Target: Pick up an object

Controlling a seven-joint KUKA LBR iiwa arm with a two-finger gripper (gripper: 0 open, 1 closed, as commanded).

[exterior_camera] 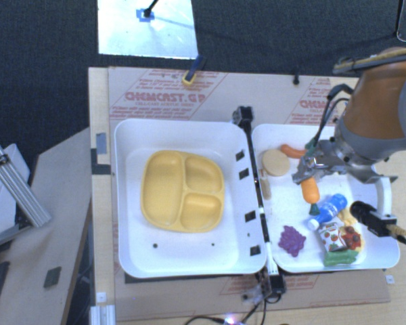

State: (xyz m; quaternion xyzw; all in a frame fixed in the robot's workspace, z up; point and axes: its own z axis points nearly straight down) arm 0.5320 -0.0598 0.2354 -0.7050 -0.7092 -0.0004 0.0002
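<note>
— While the tool [310, 172] hovers in the right bin [277, 259], what lies under it?
— Item: orange carrot toy [310, 190], just beside the blue bottle [329, 209]. Likely light, rigid, smooth plastic; could roll. Grip across its middle. Finger spacing: cannot be told.
</note>
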